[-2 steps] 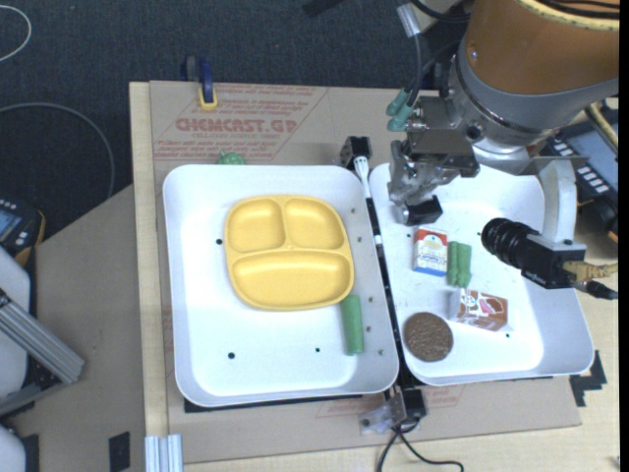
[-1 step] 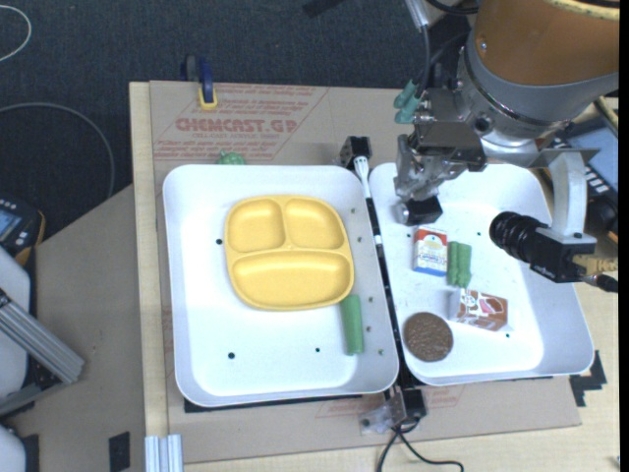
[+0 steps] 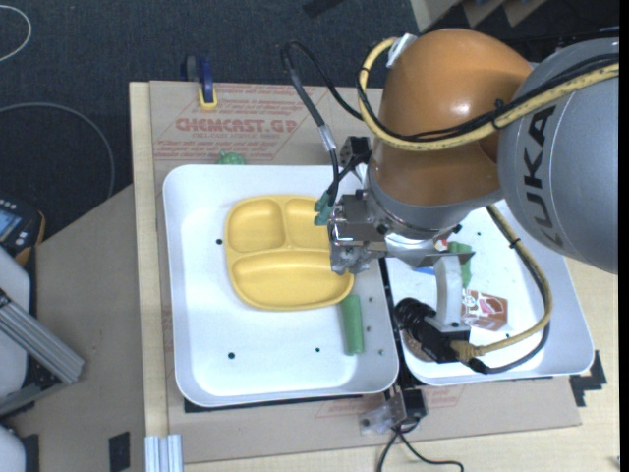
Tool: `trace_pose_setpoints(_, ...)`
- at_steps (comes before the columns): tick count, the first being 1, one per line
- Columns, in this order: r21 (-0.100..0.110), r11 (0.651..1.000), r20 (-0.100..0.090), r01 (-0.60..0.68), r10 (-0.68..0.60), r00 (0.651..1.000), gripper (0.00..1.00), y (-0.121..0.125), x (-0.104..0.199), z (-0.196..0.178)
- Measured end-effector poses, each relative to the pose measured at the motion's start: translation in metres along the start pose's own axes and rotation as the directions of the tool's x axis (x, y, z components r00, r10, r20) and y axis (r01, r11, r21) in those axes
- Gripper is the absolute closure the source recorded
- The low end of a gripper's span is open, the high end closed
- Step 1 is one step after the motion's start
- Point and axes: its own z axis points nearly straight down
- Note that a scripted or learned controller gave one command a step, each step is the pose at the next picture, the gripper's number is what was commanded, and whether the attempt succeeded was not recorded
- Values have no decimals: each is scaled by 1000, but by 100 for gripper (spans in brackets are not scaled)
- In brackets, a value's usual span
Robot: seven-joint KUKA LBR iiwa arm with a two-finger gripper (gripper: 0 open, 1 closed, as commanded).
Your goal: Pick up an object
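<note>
The pale bench [image 3: 120,264] bore a brown sheet [image 3: 246,116] with red lettering, a blue clamp [image 3: 205,77] at its far edge. On the sheet sat the left bin [image 3: 182,293] and right bin [image 3: 568,337], side by side.

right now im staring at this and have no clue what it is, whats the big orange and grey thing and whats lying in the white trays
The big shape is a robot arm, grey with an orange band above its wrist, reaching in from the right. The picture comes from one camera fixed above the bench, looking down at a slant.

Under the arm are two shallow white bins side by side. The left bin holds a yellow divided plate and a green stick lying just below the plate's right corner. The right bin holds a small red and white packet, and the arm hides much of that bin.

The arm's grasping part, the end effector, sits low at the plate's right edge. I cannot tell from this view whether it grips anything.
</note>
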Motion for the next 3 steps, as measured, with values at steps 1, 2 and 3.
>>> trace_pose_setpoints(1, -13, 1000, -2, -7, 7, 1000, 100, 3, -44, 1)
trace_pose_setpoints(2, -30, 1000, -5, -2, 2, 1000, 100, 2, -62, -97)
trace_pose_setpoints(3, -21, 1000, -4, -1, 1, 1000, 100, 2, -60, -102)
